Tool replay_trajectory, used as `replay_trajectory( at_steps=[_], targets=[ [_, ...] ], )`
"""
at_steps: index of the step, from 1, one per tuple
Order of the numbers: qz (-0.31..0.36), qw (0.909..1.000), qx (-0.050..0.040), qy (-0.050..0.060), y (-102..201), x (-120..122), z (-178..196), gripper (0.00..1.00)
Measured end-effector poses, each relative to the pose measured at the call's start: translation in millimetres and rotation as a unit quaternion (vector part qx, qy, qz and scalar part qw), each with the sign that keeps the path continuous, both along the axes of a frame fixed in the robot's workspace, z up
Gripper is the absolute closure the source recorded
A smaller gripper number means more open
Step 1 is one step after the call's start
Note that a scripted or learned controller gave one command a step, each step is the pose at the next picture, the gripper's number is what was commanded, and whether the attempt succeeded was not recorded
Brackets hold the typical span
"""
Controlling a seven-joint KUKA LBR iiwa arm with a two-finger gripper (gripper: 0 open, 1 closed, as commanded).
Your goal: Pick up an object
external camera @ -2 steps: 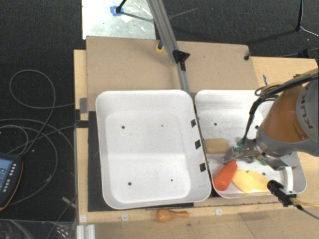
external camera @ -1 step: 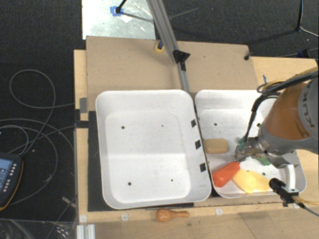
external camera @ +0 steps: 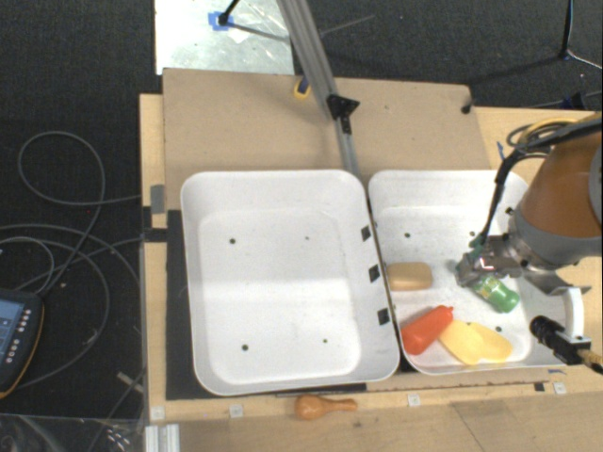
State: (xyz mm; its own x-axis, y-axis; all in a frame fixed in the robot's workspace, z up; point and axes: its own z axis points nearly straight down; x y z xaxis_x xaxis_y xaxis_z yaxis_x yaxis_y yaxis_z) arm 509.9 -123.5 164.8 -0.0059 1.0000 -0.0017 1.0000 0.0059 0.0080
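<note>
Lying at the far left, well away from the fingers, a dark handheld device [external camera: 14, 332] rests on the floor among looping cables [external camera: 66, 243]. Next comes the left bin [external camera: 203, 205], white and shallow, sharing its inner edge with the right bin [external camera: 424, 191]. A tan pear-shaped object [external camera: 325, 405] sits on the bench just in front of the left bin, outside both. Inside the right bin, a beige rounded block [external camera: 410, 276] lies a short way left of the gripper [external camera: 482, 269]. Nearer the front wall, a red pepper-like piece [external camera: 427, 328] lies tilted, touching a pale yellow banana-like piece [external camera: 476, 343] beside it. A small green cylinder [external camera: 499, 295], glossy with a lighter end, sits just beside and below the gripper; whether they touch it is unclear. The gripper hangs low over the right bin under the arm's orange band [external camera: 565, 191], and I cannot tell whether its fingers are apart or together, since the wrist hides them.
</note>
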Motion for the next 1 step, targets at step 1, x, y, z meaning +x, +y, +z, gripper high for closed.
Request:
replay_trajectory(
  at_steps=[1],
  targets=[
    [0.001,1.0000,0.0000,0.000,9.0,7.4,54.4,1.00]
  ],
)
